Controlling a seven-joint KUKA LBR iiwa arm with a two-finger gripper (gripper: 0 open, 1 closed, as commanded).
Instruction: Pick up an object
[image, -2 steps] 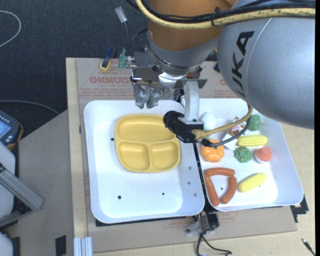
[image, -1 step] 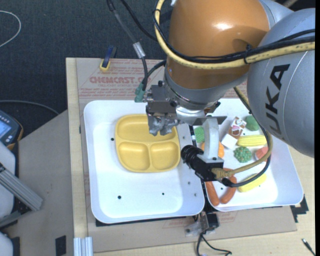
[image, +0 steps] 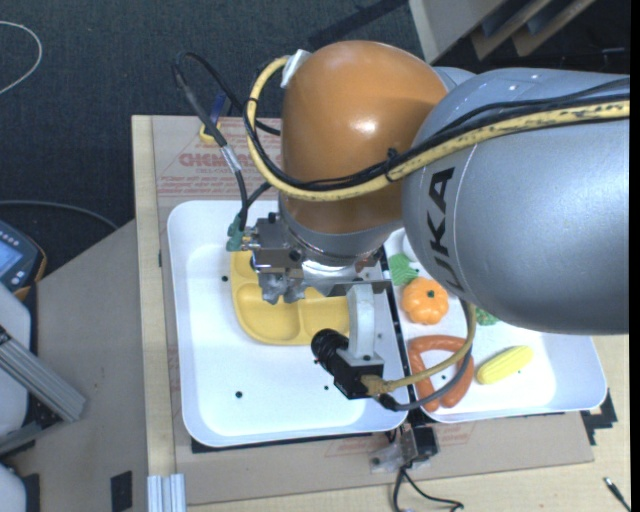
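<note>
Grey arm (image: 530, 200), orange band (image: 350, 120): nearest camera, over left bin (image: 200, 330). Gripper (image: 283, 290) lowered onto yellow tray (image: 270, 320); jaw state cannot be told. Tray judged light, stiff, slippery; raised rim best gripped. Right bin (image: 560, 390): toy pumpkin (image: 425, 300), corn (image: 503, 365).
</note>
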